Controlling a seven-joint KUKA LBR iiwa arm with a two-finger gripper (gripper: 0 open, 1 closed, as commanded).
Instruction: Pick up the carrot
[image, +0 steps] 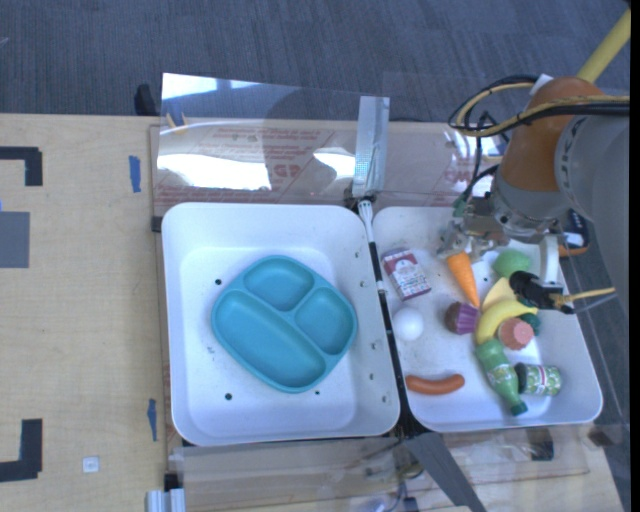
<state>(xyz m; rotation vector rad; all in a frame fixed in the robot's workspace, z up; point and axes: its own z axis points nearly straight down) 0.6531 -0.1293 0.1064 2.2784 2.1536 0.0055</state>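
The orange carrot (462, 277) lies in the right bin (580, 385), near its back, with its tip pointing toward the front. My gripper (463, 237) hangs just behind and above the carrot's thick end, under the grey wrist and orange band. From this angle I see nothing held in it.
Around the carrot lie a red-and-white box (405, 273), a white ball (408, 324), a purple piece (460, 318), a banana (497, 308), a green item (513, 263), a green bottle (503, 368) and a sausage (435, 383). The left bin (190, 400) holds a blue divided plate (285, 322).
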